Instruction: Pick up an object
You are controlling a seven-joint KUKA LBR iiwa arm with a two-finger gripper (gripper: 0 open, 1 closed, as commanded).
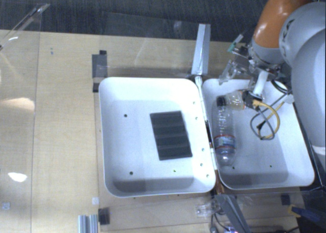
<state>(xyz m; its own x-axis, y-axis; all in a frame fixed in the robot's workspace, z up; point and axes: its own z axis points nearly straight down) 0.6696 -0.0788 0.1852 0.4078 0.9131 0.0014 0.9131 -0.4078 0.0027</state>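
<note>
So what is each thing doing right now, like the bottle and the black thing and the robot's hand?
Clear plastic bottle: lying on its side in the right bin, along its left wall, cap toward the far end.
Black ridged pad: lying flat in the middle of the left bin.
Gripper: over the far end of the right bin, near the bottle's cap; I can't see it holding anything.

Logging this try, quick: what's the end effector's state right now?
End effector: cannot be told; it sits over the right bin, near the cap end of the clear bottle.
</note>
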